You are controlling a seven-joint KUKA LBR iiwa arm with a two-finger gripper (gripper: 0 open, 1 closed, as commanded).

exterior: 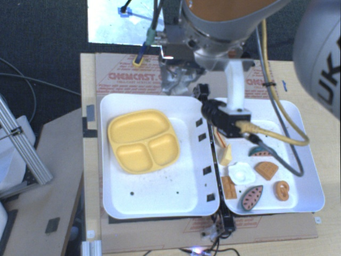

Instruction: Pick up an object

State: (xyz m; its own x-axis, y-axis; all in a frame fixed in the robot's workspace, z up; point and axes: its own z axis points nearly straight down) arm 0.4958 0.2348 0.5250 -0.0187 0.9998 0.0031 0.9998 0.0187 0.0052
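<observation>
Toy foods (254, 181) clustered in right bin (311, 188); yellow tray (143, 141) in left bin (114, 201)

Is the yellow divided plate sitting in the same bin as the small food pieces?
No: the yellow plate lies alone in the left bin, while the food pieces are in the right bin.

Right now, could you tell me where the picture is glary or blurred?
Camera view: glare whitens the right bin's far floor and the bright patch behind the bench; the arm up close is soft; the yellow plate is evenly lit and sharp.
</observation>
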